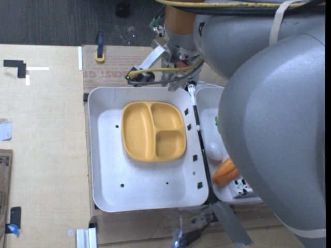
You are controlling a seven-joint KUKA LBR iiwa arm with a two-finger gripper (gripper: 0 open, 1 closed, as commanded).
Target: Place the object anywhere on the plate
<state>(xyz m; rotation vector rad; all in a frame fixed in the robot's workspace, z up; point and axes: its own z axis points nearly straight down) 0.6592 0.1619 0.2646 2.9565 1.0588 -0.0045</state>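
You will find almost nothing to read here. The only lettering that shows is a line of faded red print on the cardboard sheet (111, 72) lying behind the left bin (98, 154), running along the edge nearest the bin's rim; the letters are cut off and too blurred for you to make out a word. A small white tag or card (241, 188) beside the orange object (225, 171) in the right bin (207, 119) carries dark marks, but they are too small to read.
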